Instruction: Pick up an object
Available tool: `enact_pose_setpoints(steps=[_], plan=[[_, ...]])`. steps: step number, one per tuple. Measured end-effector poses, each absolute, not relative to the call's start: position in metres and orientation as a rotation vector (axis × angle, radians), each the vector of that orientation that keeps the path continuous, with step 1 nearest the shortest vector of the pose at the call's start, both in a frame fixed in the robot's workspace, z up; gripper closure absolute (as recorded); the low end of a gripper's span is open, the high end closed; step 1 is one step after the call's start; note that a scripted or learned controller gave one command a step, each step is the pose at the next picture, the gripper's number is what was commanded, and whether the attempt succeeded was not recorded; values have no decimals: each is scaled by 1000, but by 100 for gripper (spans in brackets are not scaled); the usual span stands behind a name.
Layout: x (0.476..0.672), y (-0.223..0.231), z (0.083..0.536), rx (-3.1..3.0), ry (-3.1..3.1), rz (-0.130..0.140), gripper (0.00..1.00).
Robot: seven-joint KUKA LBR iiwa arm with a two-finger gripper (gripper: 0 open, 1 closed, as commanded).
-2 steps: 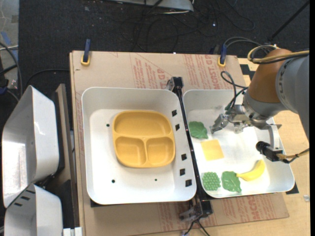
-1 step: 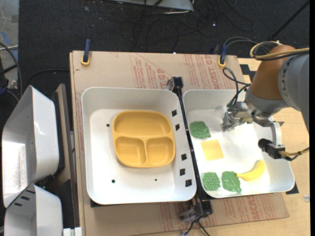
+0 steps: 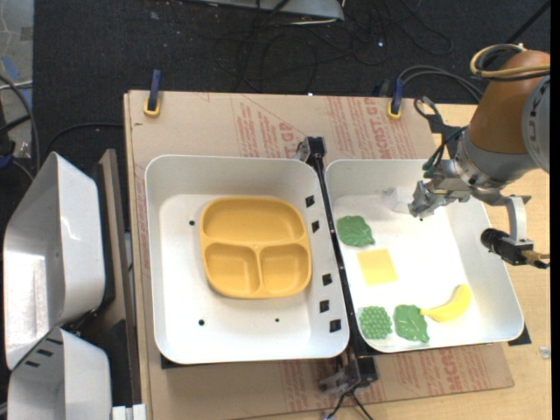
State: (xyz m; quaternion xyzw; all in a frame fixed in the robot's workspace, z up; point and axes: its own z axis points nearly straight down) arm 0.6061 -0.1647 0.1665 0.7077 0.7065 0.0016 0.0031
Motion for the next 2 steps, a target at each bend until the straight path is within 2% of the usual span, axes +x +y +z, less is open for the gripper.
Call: enact_pose_setpoints(steps=[1, 2], plan=[[604, -174, 224, 2218, 2215, 5, 100], [606, -174, 248, 2216, 2221, 3, 100]])
